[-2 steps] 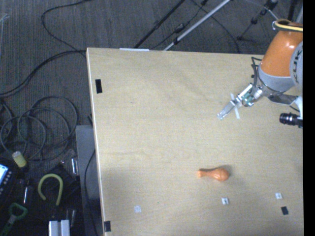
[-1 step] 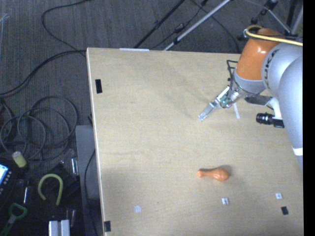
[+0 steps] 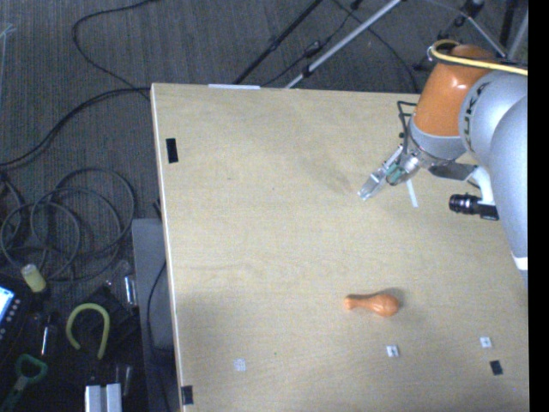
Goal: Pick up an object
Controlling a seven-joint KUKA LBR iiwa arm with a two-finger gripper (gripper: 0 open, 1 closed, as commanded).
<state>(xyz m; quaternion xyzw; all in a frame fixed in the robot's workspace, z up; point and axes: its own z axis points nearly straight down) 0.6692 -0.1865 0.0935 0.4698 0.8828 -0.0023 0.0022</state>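
A small orange gourd-shaped object (image 3: pixel 373 303) lies on its side on the pale wooden bench top (image 3: pixel 257 230), toward the front right, narrow end pointing left. My gripper (image 3: pixel 389 195) hangs over the bench at the right, well behind the orange object and apart from it. Its two fingers are spread, one reaching down-left (image 3: pixel 370 186) and one thin white one on the right (image 3: pixel 413 197). Nothing sits between them. The grey arm with its orange band (image 3: pixel 448 93) comes in from the upper right.
Small black and white markers (image 3: pixel 392 350) dot the bench near the front edge, and a black tag (image 3: pixel 171 150) sits at the left edge. Cables and tools (image 3: pixel 69 256) lie on the floor to the left. Tripod legs (image 3: pixel 360 24) stand behind the bench.
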